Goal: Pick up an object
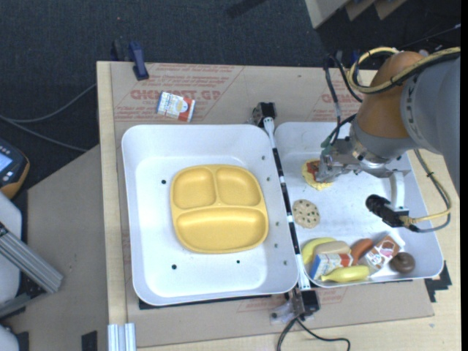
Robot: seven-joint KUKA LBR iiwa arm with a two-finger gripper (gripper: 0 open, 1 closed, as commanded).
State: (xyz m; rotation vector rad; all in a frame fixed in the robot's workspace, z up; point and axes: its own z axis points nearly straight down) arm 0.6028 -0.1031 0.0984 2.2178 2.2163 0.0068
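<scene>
Pincer: down in the right bin, over a small yellow-and-red food piece; grip state cannot be told.
Cookie: just below it.
Left bin: yellow divided plate.

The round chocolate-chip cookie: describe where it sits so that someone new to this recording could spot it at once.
Look in the right-hand shallow white bin, along its left wall. There the round tan chocolate-chip cookie lies flat by itself, between the yellow item under the gripper above and the pile of toy food below. Its dark spots set it apart.
</scene>
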